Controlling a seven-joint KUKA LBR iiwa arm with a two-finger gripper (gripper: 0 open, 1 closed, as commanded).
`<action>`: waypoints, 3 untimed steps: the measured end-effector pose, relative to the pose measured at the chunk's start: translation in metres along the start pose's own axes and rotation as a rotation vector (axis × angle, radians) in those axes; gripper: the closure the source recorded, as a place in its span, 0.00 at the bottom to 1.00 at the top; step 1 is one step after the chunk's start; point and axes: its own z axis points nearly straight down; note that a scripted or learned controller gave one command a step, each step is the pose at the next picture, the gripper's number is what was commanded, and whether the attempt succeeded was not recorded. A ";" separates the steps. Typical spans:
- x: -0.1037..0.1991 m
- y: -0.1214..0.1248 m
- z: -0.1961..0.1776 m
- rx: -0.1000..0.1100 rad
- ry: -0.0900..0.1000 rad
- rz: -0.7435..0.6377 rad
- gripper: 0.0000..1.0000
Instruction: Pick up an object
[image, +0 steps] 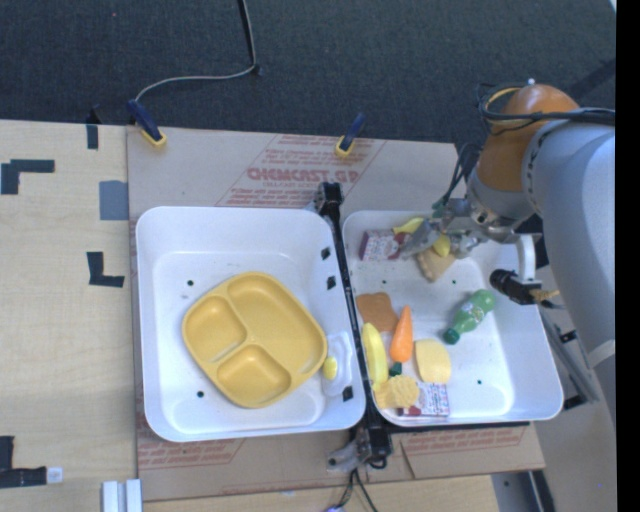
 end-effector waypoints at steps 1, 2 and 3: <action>-0.001 0.000 0.000 0.001 0.003 -0.002 0.00; 0.007 0.000 0.000 0.000 0.000 0.000 0.00; 0.012 0.001 -0.011 0.004 0.012 0.000 1.00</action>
